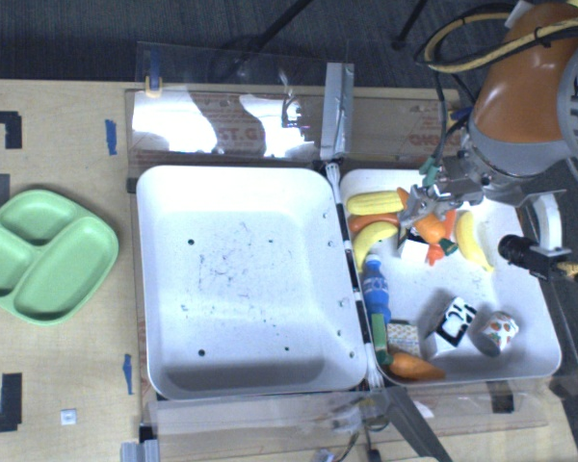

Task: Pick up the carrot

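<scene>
Carrot: upper part of right bin, among bananas, not lifted. Gripper: directly over carrot, apparently touching; grip unclear, cannot tell how far open. Second orange piece: near front rim. Progress: reach made, pick-up outstanding

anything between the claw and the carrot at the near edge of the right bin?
The carrot lies apart from the claw, which hangs over the bin's far end. Between them sit a banana, a blue bottle and a black-and-white block.
</scene>
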Controlling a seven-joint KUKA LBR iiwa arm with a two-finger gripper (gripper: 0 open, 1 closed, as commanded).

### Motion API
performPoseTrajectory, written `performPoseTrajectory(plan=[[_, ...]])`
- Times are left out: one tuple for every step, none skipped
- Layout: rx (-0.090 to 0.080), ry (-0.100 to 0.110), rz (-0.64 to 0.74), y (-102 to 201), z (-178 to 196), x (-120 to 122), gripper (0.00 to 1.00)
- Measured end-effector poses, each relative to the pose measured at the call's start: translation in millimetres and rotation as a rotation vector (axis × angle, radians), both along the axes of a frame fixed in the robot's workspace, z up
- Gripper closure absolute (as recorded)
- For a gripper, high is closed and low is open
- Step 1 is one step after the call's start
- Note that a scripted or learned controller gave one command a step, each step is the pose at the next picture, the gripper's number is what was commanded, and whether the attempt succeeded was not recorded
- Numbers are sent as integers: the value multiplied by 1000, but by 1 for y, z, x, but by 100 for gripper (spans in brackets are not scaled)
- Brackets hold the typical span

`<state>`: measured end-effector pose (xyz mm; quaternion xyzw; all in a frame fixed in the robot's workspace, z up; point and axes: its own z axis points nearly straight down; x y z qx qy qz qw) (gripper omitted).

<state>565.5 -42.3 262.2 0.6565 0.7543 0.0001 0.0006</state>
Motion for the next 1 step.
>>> performPoseTrajectory(plan=[[1,4,-36,13,-34,-1,100]])
